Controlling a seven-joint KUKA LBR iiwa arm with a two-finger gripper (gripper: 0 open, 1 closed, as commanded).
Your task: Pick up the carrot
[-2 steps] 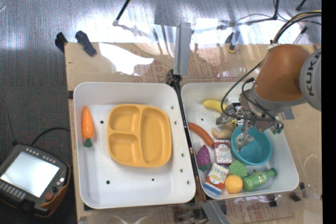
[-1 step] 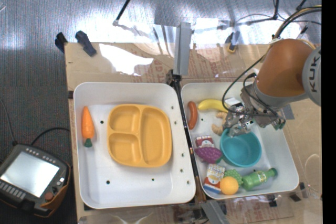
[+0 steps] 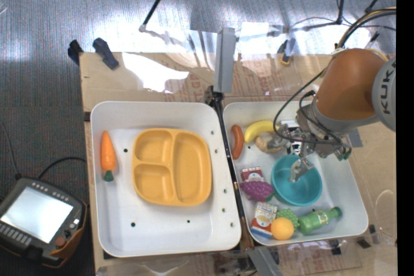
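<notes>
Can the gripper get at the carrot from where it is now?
Probably yes. The carrot lies alone by the left bin's left wall, nothing on top. The gripper hangs over the teal bowl and must cross both bins.

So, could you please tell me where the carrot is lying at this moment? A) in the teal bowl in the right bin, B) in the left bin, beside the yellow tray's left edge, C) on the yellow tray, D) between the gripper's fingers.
B: the carrot lies on the floor of the left bin, just left of the yellow tray, while the gripper hangs over the teal bowl in the right bin.
</notes>
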